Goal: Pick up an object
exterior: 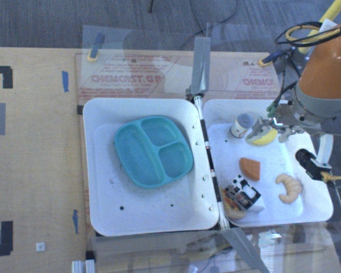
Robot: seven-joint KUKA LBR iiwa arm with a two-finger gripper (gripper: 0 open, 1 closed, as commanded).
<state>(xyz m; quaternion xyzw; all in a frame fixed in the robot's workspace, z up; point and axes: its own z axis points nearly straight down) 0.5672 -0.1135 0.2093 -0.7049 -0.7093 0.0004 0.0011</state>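
Note:
My gripper (268, 131) hangs low over the back of the right bin (318, 212). It is open, with one finger (255, 131) on each side of a yellow banana (262, 138) that lies on the bin floor. Just left of the banana stands a small white and blue cup (240, 125). Nearer the front lie an orange wedge (250, 168), a tan croissant (288, 187) and a black and white toy (242, 193) against the left wall. Nothing is lifted.
The left bin (102, 209) holds a teal divided plate (153, 151). The arm's orange band (324, 67) and grey wrist cover the right bin's back right corner, with cables above. A black part (308, 162) sticks out over the bin's right edge.

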